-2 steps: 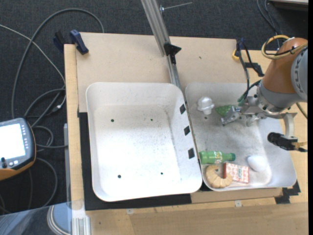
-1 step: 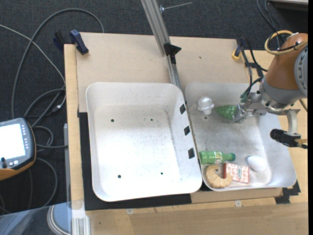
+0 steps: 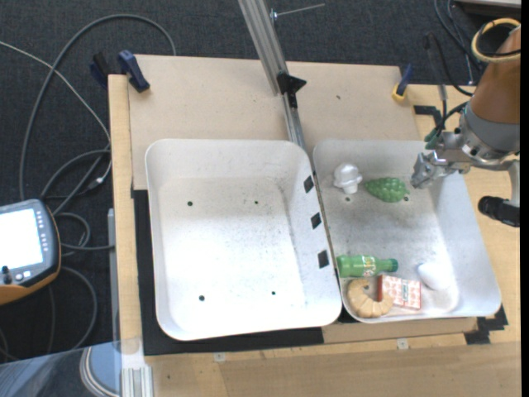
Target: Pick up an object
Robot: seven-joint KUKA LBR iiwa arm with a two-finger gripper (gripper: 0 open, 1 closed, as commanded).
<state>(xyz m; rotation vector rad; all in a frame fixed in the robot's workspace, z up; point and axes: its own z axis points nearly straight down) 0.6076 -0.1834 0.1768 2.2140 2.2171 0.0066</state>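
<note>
Nearest sits a bagel [image 3: 369,298] beside a red packet [image 3: 401,293] in the right bin [image 3: 471,246]. Gripper [image 3: 422,174] hovers just right of a green toy [image 3: 387,189]; whether it is open or closed cannot be told.

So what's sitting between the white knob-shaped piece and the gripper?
In the camera view, only the bumpy green object lies between the white knob-shaped piece and the gripper.

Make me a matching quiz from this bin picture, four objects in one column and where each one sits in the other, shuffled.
Things:
1. green bottle
2. white mushroom-shaped piece
3. bumpy green object
4. red and white packet

Places:
A. near the right bin's front edge, beside the bagel
B. closest to the hand
C. far end of the right bin, nearest the divider
D. lying on its side just above the bagel

Pairs: 1-D, 2-C, 3-B, 4-A
</note>
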